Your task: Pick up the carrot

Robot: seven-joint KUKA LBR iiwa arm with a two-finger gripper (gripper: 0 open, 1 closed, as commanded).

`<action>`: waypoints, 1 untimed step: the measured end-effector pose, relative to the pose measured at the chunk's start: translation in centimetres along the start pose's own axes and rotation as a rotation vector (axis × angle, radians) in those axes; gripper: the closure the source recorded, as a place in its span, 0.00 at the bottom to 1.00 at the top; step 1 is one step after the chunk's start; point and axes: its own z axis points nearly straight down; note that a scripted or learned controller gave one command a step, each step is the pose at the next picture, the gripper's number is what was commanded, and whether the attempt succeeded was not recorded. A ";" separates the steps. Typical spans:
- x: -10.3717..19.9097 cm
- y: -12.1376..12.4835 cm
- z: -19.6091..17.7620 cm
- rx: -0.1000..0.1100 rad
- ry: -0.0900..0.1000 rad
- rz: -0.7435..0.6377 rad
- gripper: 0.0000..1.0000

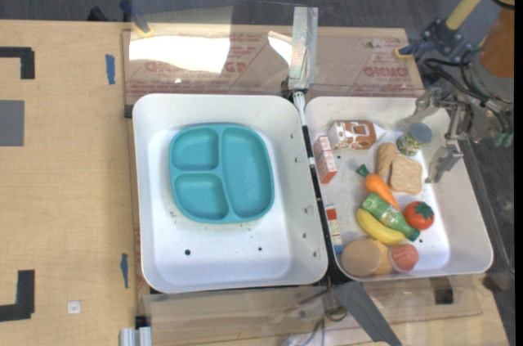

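One carrot (378, 188) is what I'm after, and it lies in the right bin (471, 215), about the middle of the toy food pile. Its long axis runs on a slant, from far-left to near-right; the thin green end looks to point far-left, toward 442,296, though that end is small and I can't be sure. It is hemmed in: the bread (404, 173) touches it on the right, the banana (379, 225) and a green piece (391, 215) lie just beside its near end, and the tomato (418, 214) sits a little farther right. A carton (353, 134) lies farther off, toward the far wall.

My gripper (441, 141) hangs over the bin's far-right part, apart from the carrot. Its fingers (442, 164) look spread and nothing sits between them.

I judge this the approach step, with the grasp not yet begun. Next I need to bring the gripper left and nearer over the carrot, turn the wrist so the fingers close across its short width, then descend. The bread crowds one side, so finger room is tight there.

The left bin (155, 173) carries a teal tray (221, 173).
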 end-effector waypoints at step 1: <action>0.1 3.8 6.9 0.006 -0.028 0.091 0.00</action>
